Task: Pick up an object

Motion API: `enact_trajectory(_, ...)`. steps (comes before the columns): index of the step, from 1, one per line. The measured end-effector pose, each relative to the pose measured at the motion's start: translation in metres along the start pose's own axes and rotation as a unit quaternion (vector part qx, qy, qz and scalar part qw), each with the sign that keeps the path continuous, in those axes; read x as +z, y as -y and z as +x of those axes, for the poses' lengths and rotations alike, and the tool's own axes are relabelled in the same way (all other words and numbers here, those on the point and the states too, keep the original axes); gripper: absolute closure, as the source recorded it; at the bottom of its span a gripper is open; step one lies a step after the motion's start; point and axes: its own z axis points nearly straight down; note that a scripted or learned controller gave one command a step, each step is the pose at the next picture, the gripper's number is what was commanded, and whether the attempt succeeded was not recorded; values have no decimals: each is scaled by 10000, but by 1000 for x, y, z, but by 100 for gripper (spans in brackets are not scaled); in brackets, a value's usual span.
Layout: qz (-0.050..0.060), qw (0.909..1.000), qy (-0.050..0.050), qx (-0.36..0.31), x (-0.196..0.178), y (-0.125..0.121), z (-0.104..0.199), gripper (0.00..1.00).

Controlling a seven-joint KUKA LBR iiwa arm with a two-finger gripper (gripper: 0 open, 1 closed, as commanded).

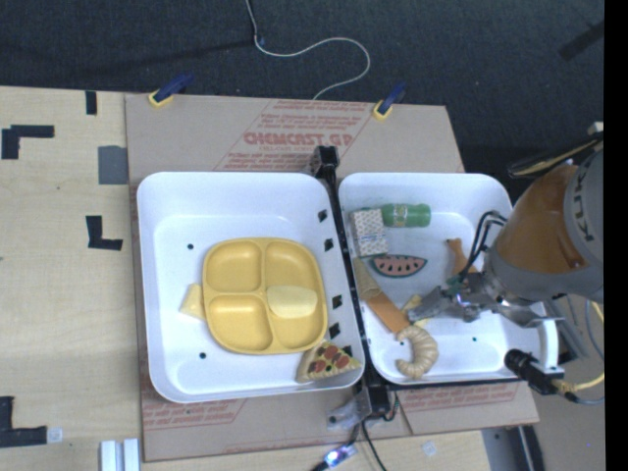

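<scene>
The hand point(424, 307) is low in the right bin point(491, 196), just above the croissant point(417, 351) and beside the orange stick point(385, 312). I cannot tell its opening. Next it needs to settle over one object.

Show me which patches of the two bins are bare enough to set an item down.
Left bin: bare floor along the far wall above the yellow plate, and the near-left corner. Right bin: a small bare patch right of the croissant. Its left half is crowded with the green bottle, watermelon slice and claw.
</scene>
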Motion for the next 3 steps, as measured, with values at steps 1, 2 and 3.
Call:
enact_trajectory(1, -28, 10000, 5, -8, 4, 0, 1, 0)
enact_trajectory(2, -41, 10000, 5, -6, -7, -1, 1, 100)
enact_trajectory(3, -49, 10000, 15, -12, -54, -5, 10, 100)
